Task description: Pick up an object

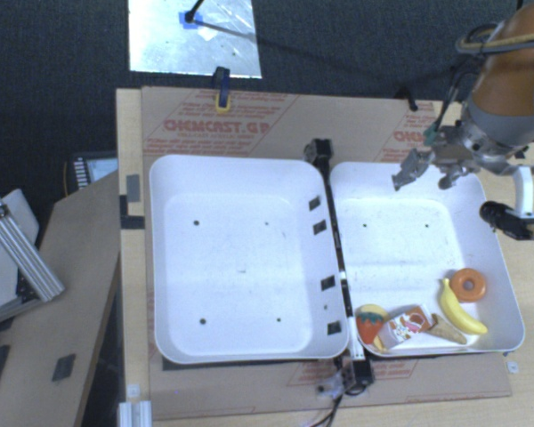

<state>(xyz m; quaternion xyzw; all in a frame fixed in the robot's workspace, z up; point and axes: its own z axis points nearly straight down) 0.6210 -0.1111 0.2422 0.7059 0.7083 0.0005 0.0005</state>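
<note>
My gripper point(427, 174) hangs above the far edge of the right bin point(409, 238), its two fingers spread open with nothing between them. Along that bin's near edge lie several small items: a yellow banana point(460, 310), an orange ring-shaped piece point(468, 284), a red and orange fruit point(370, 322), a red and white packet point(404, 327) and a tan cone-like piece point(447, 332). All of them sit well below and forward of the gripper.
The left bin point(236, 256) lies beside the right one, parted by a black clipped divider point(331, 238). Cardboard point(249, 118) lines the bench under both bins. A shiny sheet point(194, 25) lies at the far back.
</note>
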